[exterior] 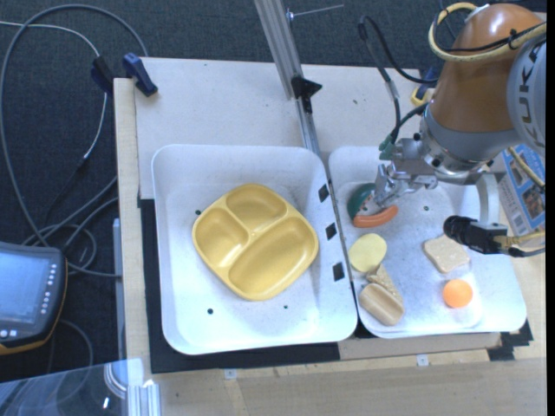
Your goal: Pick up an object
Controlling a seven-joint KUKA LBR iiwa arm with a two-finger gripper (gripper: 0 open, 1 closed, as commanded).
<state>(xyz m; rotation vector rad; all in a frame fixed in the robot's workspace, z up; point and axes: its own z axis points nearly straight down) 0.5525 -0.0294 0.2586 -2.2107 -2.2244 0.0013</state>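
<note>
Grey arm (486, 102), orange band, black cables.

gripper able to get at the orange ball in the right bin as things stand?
Probably yes. The orange ball sits alone near the right bin's front corner, with bare floor around it and nothing on top. The gripper is over the sausage at the far-left side, so it must cross past the bread slice.

arm (486, 68) in from the right, orange band uppermost, wrist pitched down and leftward. gripper (382, 199) low at far-left of the right bin (503, 319), pointing down-left.
</note>
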